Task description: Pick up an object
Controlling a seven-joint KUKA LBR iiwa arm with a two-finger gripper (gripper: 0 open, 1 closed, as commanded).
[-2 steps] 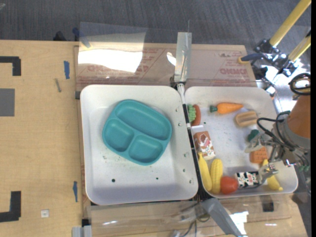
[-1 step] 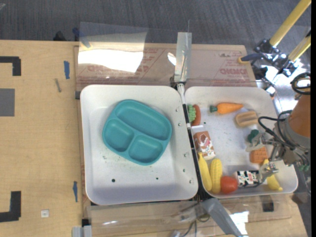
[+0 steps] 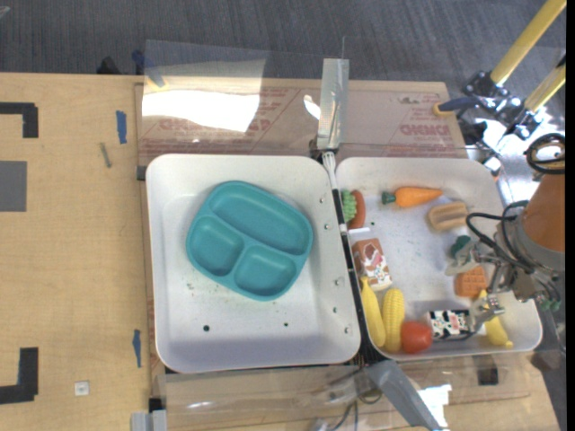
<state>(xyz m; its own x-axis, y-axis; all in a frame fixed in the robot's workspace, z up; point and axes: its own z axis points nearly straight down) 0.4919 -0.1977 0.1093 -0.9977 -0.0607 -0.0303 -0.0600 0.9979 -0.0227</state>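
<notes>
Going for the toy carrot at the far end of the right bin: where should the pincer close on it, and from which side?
Grip the carrot across its thick orange middle, coming straight down from above. It lies flat, lengthwise across the right bin, green top toward the divider, with bare floor on both long sides. The tapered tip would likely slip; the hot dog bun sits close below that end.

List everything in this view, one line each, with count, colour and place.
Shallow white plastic bins: two, side by side on the bench.
Teal three-compartment plastic plate: one, in the left bin.
Orange toy carrot: one, top of the right bin.
Toy hot dog in a tan bun: one, right of the carrot.
Brown and white small carton: one, right bin's left side.
Yellow toy banana: one, by the divider.
Yellow toy corn cob: one, beside the banana.
Red toy tomato: one, bottom edge.
Black and white small box: one, right of the tomato.
Grey arm's gripper: one, low over the right bin's right side.
</notes>
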